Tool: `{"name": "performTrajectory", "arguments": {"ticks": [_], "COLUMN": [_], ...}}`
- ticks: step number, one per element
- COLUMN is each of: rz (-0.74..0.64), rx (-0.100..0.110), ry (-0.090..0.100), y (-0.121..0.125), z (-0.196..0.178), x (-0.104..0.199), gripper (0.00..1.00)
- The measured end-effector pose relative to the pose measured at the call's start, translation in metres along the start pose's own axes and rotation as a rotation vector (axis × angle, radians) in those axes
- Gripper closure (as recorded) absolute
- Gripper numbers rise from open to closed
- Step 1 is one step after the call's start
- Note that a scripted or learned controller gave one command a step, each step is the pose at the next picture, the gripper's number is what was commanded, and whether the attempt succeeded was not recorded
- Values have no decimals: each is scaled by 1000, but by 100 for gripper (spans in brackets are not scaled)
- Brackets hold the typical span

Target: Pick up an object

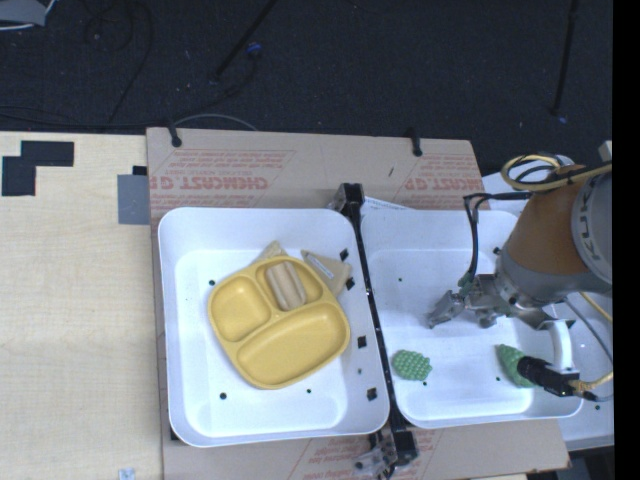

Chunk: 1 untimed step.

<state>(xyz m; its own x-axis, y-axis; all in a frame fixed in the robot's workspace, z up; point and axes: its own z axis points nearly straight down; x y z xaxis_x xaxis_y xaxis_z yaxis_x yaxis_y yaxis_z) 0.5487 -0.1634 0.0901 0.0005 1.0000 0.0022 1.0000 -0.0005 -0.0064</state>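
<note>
A: What is sitting nearest the bottom edge of the frame?

B: The front rims of two white bins are lying there side by side. In the right bin (420, 408), toward its lower middle, a small green dotted object (411, 365) is resting flat on the floor of the bin. Another green object (513, 364) is lying at the lower right of that bin, partly hidden by a black part of the arm.

A: And the tool?

B: The tool (445, 313) is hanging low over the middle of the right bin, pointing toward the left of the frame, above and a little right of the dotted green object and apart from it. Nothing is showing between its fingers; whether they are spread or closed I cannot tell. The grey arm (550, 243) with its orange band is reaching in from the right edge.

A: What is the left bin carrying?

B: The left bin (185, 368) is holding a yellow divided tray (275, 333), turned at an angle, with a tan piece (288, 285) lying in its upper compartment. A pale beige item (330, 266) is peeking out just beside the tray's upper right corner.

A: Farther back?

B: Brown cardboard (300, 173) is lying under both bins, the pale wooden bench (70, 318) is stretching to the left, and dark floor with cables is running across the top.
</note>
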Motion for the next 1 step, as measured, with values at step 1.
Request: {"name": "performTrajectory", "arguments": {"ticks": [1], "rz": [3], "rx": [0], "ry": [0], "y": [0], "z": [-12], "x": [-1], "gripper": [100]}}
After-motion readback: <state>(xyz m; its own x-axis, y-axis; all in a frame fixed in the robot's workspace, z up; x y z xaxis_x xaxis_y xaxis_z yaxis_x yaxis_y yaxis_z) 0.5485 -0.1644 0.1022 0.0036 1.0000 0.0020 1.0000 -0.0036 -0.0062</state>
